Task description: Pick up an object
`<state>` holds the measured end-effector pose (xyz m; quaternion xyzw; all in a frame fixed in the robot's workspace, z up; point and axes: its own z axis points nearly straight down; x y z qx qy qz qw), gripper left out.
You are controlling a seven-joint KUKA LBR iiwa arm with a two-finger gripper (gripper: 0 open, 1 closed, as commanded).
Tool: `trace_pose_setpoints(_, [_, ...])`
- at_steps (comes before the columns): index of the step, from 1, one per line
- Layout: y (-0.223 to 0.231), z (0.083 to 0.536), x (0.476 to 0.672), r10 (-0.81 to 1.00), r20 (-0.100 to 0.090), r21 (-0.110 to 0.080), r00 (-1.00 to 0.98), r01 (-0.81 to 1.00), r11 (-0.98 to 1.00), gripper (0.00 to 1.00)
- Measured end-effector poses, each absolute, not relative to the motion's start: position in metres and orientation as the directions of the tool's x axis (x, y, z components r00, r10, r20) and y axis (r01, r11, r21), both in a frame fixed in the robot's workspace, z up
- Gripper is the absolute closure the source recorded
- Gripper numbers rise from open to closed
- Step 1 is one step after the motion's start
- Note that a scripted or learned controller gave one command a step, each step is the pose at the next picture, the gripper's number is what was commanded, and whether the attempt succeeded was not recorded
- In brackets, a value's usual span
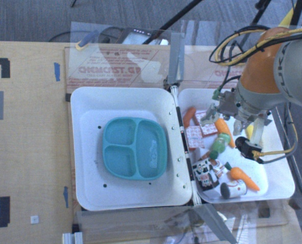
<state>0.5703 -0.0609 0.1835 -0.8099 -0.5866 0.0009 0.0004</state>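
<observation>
Nearest candidate: carrot (pixel 223 128), lying slantwise in the right bin (pixel 283 183), just beside the gripper (pixel 236 119) on its side toward the bin divider, perhaps touching it. Not lifted, by the look of it; resting among the other toys.

Close below the gripper toward the near edge: green bottle (pixel 218 145). Farther the same way: second carrot (pixel 242 176), a small can (pixel 233 189) and a black-and-white toy (pixel 205 174), all well clear of the tool. Beyond the carrot from the gripper: red-and-white cards (pixel 194 135) and a red piece (pixel 189 115) against the divider. Well apart from the tool, across the divider: left bin (pixel 85 105) holding a teal plate (pixel 134 149).

Step in hand, judged from the pose: descent or reach onto a target in the crowded far half of the right bin, with no grasp shown. Next move probably calls for settling squarely over one toy, likely the carrot, closing on it alone without catching the bottle or cards, then lifting straight up.

Hard to read: whether the gripper is released or clenched cannot be told, since the wrist and the arm (pixel 265 80) cover it from above. Something yellow (pixel 250 131) half hidden beneath the tool; identity unclear. Arm cut off at the right.
</observation>
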Motion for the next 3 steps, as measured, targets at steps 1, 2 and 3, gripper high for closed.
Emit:
trace_pose_setpoints(1, [-0.097, 0.097, 0.605, 0.964, -0.001, 0.003, 0.265, 0.964, -0.265, 0.00])
trace_pose_setpoints(2, [-0.124, 0.114, 0.612, 0.907, -0.002, 0.000, 0.421, 0.907, -0.421, 0.00])
trace_pose_setpoints(3, [-0.123, 0.096, 0.592, 0.916, 0.009, 0.024, 0.402, 0.915, -0.402, 0.00])
